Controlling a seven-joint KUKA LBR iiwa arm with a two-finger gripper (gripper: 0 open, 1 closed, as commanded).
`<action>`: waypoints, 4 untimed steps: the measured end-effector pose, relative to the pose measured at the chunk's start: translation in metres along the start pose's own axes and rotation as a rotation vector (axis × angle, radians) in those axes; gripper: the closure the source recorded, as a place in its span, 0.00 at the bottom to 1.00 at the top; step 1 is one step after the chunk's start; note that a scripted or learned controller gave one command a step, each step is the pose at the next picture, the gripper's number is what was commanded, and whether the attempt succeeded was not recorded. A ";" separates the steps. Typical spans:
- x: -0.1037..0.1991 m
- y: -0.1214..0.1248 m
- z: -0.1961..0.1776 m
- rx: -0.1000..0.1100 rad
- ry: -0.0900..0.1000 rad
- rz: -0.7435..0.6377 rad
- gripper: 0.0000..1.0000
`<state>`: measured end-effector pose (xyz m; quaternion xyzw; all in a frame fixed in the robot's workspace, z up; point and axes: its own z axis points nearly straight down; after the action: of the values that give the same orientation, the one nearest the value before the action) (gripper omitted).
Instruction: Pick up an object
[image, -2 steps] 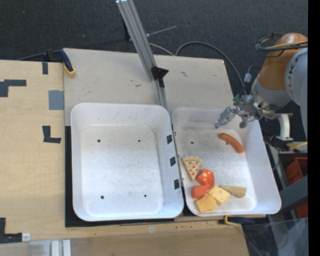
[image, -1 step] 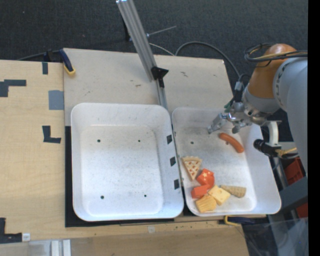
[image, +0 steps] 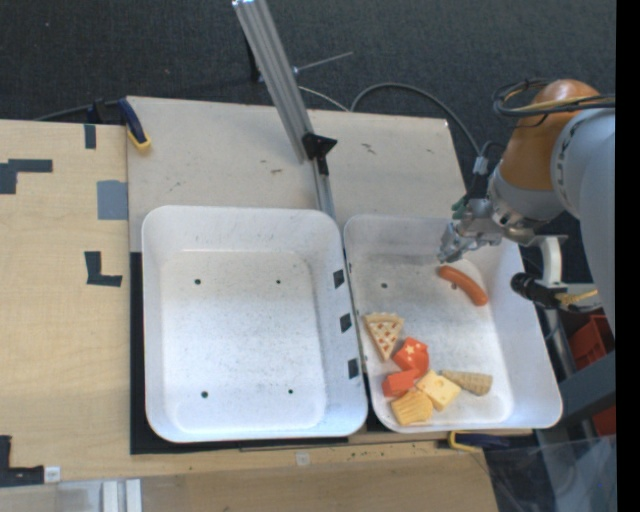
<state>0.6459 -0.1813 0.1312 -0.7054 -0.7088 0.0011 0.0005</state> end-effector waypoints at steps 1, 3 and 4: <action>-0.001 0.001 -0.064 -0.008 0.000 0.003 1.00; 0.054 0.001 -0.078 0.000 0.002 -0.001 1.00; 0.110 0.012 -0.090 -0.003 0.003 -0.003 1.00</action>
<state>0.6576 -0.0711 0.2213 -0.7044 -0.7098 -0.0007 0.0005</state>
